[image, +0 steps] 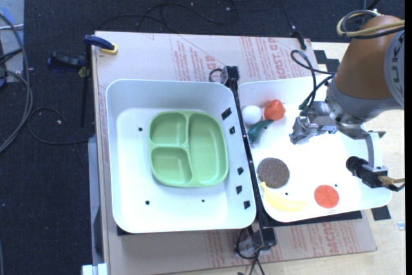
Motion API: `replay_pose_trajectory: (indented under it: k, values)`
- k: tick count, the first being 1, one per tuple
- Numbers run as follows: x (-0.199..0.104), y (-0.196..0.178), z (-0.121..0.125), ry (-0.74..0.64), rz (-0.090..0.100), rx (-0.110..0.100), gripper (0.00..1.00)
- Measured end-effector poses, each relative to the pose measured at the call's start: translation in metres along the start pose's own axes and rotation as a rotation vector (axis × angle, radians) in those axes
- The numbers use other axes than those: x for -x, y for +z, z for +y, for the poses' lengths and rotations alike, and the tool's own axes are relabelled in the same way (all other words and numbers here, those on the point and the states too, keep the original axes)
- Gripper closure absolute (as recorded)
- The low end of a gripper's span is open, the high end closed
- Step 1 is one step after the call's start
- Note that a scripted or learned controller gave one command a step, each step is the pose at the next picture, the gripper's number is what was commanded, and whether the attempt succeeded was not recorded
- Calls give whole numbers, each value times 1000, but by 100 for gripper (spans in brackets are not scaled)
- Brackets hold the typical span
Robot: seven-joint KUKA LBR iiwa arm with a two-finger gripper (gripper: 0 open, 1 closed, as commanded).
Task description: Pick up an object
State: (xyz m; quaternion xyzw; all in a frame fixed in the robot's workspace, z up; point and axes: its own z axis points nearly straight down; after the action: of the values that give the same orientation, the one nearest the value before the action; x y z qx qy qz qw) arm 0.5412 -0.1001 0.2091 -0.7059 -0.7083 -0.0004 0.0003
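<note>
Now your metal pincer (302, 133) hangs over bare white bin floor (322, 161); you cannot tell its grip. Round orange toy (275, 109) sits left.

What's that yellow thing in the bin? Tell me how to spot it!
Look in the right-hand white bin, the one without the green plate. Go to its near left corner, just below the brown disc. The banana lies there: curved and yellow, while its neighbours, the brown disc and the red disc, are round.
</note>
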Motion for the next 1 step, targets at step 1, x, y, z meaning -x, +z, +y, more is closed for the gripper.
replay_pose_trajectory:
  k: [1]
  values:
    - [-50,-16,-8,0,-1,1,100]
